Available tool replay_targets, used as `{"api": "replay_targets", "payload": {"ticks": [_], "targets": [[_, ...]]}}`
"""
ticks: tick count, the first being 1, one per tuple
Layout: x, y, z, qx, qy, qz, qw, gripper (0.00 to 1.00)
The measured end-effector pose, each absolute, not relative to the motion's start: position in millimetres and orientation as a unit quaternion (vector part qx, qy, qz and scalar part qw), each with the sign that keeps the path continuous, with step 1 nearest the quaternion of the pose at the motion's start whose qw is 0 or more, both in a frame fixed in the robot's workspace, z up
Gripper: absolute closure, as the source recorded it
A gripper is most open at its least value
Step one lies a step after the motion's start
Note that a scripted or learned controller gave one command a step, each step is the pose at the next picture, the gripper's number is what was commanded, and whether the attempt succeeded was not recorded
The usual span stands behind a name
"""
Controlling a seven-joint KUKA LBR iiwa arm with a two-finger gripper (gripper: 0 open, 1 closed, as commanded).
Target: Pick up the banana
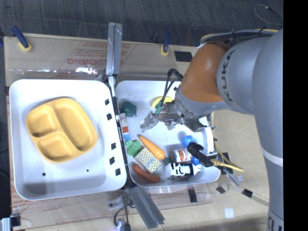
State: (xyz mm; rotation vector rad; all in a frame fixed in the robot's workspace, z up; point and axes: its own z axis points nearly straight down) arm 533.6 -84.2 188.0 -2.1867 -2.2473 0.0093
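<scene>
Banana (157,101): lay at the back of the right bin (144,86), only a yellow sliver showing; the rest was hidden under the arm's wrist.
Gripper (150,122): hung low over the middle of the right bin, just in front of the banana and left of the wrist; fingers looked slightly parted, nothing between them.
Step in hand: judged as the approach; banana not yet grasped.
Next move: gripper would need to shift toward the back wall, settle over the banana, then close across its narrow width.
Risk: the near clutter, carrot (151,147), sausage (146,174) and green toy (128,108), could be nudged.
Left bin (19,143): held a yellow divided tray (60,128), well apart from the banana.
Surface: both bins white and shallow, side by side on a cardboard-covered worktop (57,52) with blue clamps at its back edge.
Room: dark floor beyond the worktop; cables at top right.
</scene>
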Motion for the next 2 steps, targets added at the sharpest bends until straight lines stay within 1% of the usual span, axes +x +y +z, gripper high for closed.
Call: {"api": "replay_targets", "payload": {"ticks": [1, 2], "targets": [[515.8, -102.4, 144.4, -0.663, -0.748, 0.0017, 0.003, 0.0], [595.5, -104.0, 88.8, -0.619, -0.786, 0.0015, 0.002, 0.0]]}}
